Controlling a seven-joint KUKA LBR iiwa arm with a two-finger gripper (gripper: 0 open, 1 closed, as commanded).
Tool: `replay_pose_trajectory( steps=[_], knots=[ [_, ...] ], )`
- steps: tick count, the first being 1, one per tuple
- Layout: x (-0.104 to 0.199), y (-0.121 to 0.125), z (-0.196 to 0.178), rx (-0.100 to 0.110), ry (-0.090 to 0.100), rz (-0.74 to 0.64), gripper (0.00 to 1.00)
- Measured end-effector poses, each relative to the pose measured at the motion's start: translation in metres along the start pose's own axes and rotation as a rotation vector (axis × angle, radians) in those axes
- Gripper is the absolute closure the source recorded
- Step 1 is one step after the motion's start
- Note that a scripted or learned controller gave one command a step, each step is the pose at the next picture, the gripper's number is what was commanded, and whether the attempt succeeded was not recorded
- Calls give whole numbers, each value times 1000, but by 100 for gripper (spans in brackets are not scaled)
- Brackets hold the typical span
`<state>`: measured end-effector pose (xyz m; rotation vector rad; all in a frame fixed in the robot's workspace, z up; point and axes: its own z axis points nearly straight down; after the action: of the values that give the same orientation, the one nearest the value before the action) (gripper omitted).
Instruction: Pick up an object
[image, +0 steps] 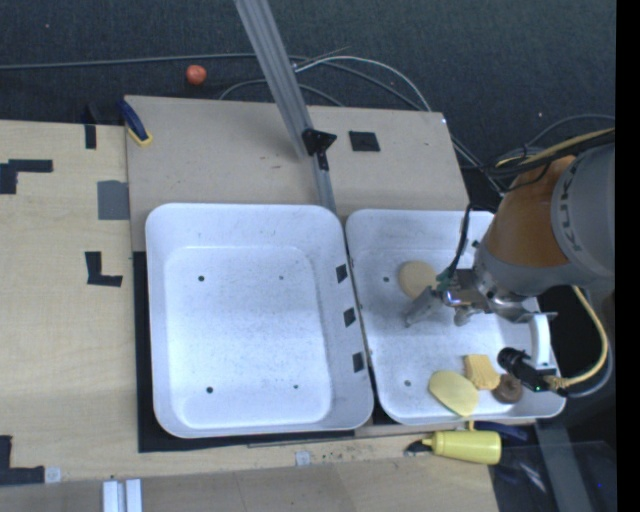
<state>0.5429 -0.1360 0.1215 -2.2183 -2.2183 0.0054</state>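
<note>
I see the gripper (440, 305) low in the right bin (385, 370), fingers spread and holding nothing. A tan round piece (414, 277) lies just beside them. I judge the fingers must straddle it squarely before closing.

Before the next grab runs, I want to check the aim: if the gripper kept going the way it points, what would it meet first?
The gripper points left and down, so probably the bare floor of the right bin, just below the tan round object. Depth is unclear.
</note>
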Motion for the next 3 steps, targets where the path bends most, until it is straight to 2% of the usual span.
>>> replay_pose_trajectory(
  steps=[1, 2, 3],
  knots=[
    [0, 1, 32, -6, -1, -1, 0],
    [-1, 1, 21, -8, -2, 0, 100],
    [3, -4, -23, -9, -1, -1, 100]
  ],
)
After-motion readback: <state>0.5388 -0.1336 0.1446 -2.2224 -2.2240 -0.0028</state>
